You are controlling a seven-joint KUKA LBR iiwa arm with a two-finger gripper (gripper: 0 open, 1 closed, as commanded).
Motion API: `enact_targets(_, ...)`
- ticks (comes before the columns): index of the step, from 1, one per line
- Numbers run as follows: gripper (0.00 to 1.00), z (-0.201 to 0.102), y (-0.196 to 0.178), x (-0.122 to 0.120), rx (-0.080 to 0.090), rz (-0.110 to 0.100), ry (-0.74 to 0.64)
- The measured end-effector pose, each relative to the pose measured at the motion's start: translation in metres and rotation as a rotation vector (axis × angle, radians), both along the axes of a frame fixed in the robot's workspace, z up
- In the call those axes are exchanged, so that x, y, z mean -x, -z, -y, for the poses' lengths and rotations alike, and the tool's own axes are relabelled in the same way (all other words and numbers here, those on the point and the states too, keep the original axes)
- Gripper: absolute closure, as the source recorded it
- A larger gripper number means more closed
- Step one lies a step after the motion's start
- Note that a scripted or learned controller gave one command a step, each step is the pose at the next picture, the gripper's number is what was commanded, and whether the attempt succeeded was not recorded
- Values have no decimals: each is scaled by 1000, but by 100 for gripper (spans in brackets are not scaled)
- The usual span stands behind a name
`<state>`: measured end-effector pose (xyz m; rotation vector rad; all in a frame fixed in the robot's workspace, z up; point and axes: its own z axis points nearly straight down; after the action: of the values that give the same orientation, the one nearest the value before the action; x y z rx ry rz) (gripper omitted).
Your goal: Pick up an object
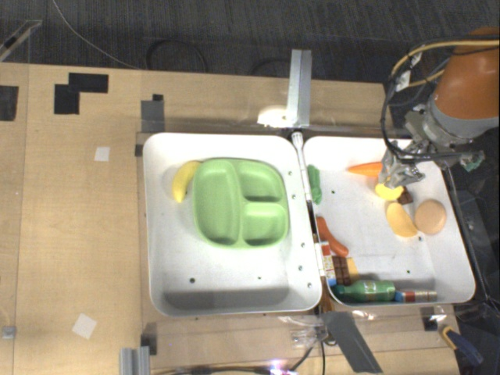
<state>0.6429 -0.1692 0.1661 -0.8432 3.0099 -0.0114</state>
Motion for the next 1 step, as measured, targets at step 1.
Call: enact_targets(1, 0, -2, 3, 1, -3, -5, -2)
